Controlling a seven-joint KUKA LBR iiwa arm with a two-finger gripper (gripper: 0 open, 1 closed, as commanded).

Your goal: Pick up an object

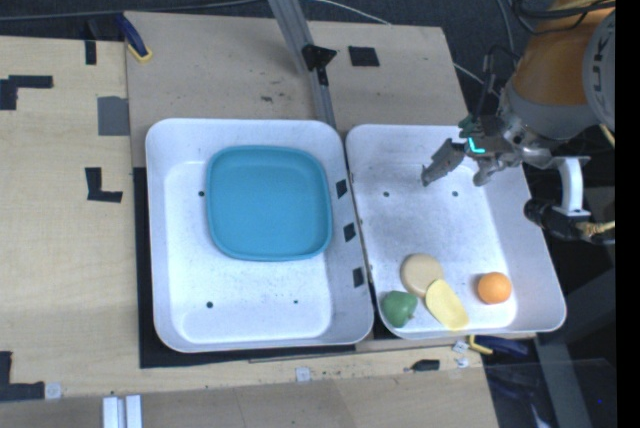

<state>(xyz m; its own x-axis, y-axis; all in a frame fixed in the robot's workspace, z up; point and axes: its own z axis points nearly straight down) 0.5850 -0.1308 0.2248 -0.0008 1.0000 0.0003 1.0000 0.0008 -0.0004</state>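
My gripper [460, 170] hovers over the upper part of the right bin [400, 156], its two dark fingers spread open with nothing between them. Along the bin's near edge lie a tan round object [421, 270], a yellow banana-like piece [446, 304], a green object [398, 307] and a small orange ball [493, 288]. All of them sit well below the gripper in the view, apart from it.
The left bin [175, 216] holds a blue square plate [268, 202]. A grey metal pole [290, 11] slants across the back of the bench. Cables hang behind the arm at the upper right.
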